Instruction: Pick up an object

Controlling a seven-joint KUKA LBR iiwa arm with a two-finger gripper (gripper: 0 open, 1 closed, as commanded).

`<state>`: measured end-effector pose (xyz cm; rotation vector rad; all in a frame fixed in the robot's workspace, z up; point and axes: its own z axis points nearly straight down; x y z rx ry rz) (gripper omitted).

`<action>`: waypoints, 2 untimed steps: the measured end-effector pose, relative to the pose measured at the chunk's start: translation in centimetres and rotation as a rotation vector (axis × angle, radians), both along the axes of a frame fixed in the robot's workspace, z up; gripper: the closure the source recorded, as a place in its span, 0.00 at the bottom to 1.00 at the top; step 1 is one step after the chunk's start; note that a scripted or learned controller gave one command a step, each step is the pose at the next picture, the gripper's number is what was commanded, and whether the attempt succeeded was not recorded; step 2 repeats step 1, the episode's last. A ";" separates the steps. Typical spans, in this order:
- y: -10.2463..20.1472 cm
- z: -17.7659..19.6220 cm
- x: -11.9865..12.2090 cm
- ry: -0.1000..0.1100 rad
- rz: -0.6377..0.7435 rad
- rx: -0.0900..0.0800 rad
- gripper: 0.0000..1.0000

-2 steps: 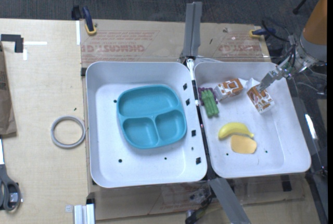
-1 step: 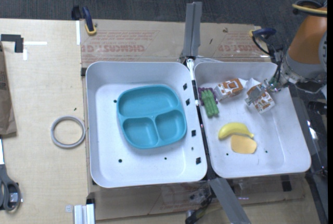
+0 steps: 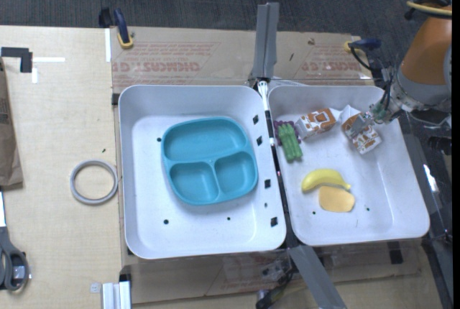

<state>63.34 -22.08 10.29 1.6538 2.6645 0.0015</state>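
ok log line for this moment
gripper: right bin, by snack packet | hold: unconfirmed | banana: untouched | blue tray: left bin

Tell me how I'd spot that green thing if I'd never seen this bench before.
Find the two white bins side by side and take the right bin, not the one that holds the blue divided tray. Along its left wall, near the far end, lies the green object, long and narrow. It is the only green item there; the banana in front of it is yellow.
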 end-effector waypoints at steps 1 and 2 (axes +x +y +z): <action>6.1 12.8 2.6 0.003 -0.195 0.001 1.00; 6.1 12.8 2.6 0.003 -0.195 0.001 1.00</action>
